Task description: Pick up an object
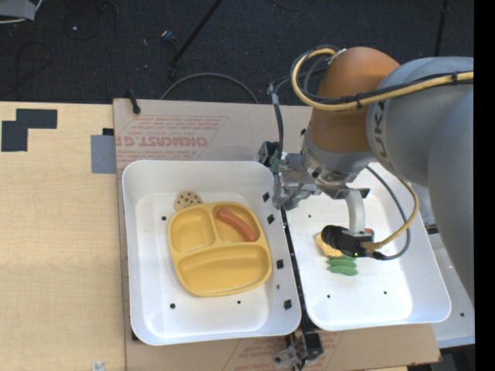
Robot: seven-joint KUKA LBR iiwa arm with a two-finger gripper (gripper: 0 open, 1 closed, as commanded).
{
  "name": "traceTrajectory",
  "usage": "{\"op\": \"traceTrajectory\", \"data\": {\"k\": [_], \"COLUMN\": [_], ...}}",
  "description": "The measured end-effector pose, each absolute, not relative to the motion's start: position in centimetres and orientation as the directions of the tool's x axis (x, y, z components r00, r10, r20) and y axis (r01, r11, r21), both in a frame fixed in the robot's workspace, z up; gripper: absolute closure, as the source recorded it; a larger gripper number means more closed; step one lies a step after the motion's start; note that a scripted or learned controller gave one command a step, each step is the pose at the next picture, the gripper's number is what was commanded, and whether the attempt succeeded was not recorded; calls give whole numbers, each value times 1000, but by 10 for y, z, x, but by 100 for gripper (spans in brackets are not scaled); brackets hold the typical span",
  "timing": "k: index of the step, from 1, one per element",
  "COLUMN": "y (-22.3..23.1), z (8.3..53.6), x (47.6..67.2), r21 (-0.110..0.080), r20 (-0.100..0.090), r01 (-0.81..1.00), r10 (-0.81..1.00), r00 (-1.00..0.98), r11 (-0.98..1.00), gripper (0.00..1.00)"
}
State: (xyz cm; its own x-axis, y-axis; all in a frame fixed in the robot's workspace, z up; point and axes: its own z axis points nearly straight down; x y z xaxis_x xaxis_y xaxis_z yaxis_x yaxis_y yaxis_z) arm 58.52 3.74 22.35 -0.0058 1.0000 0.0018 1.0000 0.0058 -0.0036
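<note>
Where both bins' rims (292, 284) meet, the hand (285, 193) hangs just above.

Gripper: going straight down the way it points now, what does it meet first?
The gripper would probably meet the right bin's left wall beside the seam; depth is unclear.

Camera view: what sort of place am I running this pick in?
Most likely a robotics lab bench, not a kitchen. Two white bins sit on printed cardboard, the food looks like toys (a sausage in a yellow divided plate, a cookie beside it), and loose cables lie on the dark floor behind.
</note>
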Motion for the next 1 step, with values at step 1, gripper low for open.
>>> {"op": "traceTrajectory", "data": {"k": [1], "y": [85], "z": [233], "x": [579], "r21": [-3], "r20": [1], "r01": [1000], "r10": [1000], "r00": [-6], "r11": [6], "gripper": [100]}}
